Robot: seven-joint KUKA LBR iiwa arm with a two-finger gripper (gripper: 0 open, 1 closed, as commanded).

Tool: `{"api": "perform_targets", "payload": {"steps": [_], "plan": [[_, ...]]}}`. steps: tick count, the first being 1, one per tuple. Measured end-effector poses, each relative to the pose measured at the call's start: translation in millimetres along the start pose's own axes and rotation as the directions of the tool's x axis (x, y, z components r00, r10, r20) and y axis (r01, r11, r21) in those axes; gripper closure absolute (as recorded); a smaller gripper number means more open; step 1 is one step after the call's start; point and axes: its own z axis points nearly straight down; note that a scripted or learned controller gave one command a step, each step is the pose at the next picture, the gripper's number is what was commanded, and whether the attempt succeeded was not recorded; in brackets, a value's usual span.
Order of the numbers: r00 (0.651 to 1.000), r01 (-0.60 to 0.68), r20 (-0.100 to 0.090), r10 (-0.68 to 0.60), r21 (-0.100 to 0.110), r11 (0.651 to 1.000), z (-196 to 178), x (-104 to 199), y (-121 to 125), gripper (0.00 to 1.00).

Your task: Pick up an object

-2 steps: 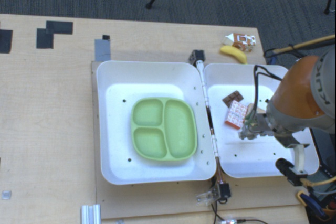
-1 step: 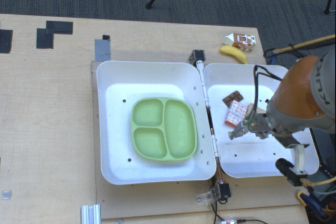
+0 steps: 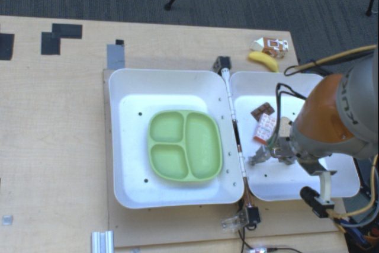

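A small red-and-white printed packet (image 3: 265, 127) is lying on the floor of the right white bin (image 3: 343, 183), with a dark brown rectangular block (image 3: 262, 109) touching its upper end. Just below that packet, the metal end effector (image 3: 260, 156) is hovering low over the bin floor; whether it is apart or together I cannot tell. Left of the packet, a pale green three-compartment plastic tray (image 3: 184, 146) is sitting in the left white bin (image 3: 133, 98). Above it, a yellow banana (image 3: 263, 60) is resting on the bench (image 3: 53, 139).

Fixed overhead camera, slanted down on both bins (image 3: 118, 127), arm (image 3: 331, 115) entering right
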Motion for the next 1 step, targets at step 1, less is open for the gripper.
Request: {"api": "perform_targets", "payload": {"steps": [1], "plan": [[1.000, 0.002, 0.000, -0.002, -0.006, 1.000, -11.4, 0.4, 2.4, 1.00]]}}
